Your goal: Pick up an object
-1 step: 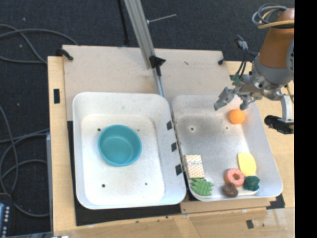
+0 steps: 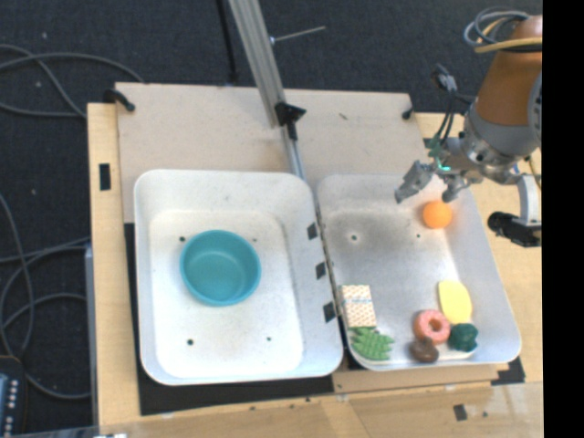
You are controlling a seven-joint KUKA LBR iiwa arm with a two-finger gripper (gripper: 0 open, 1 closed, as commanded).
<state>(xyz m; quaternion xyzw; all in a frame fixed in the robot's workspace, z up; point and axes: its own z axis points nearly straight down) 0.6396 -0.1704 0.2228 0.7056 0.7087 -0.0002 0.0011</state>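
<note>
My gripper (image 2: pixel 432 185) hangs open over the far edge of the right bin (image 2: pixel 401 263), its two fingers spread and nothing between them. An orange ball (image 2: pixel 437 214) lies just below and to the right of the fingers, apart from them. Along the bin's near edge lie a patterned beige block (image 2: pixel 358 306), a green leafy piece (image 2: pixel 371 343), a pink doughnut (image 2: pixel 431 326), a brown doughnut (image 2: pixel 424 351), a yellow piece (image 2: pixel 454 299) and a dark green piece (image 2: pixel 464 338).
The left bin (image 2: pixel 164 354) holds a teal bowl (image 2: pixel 219 266). A slanted metal pole (image 2: pixel 265 62) rises from the back between the bins. Black clips sit on the divide between the two bins.
</note>
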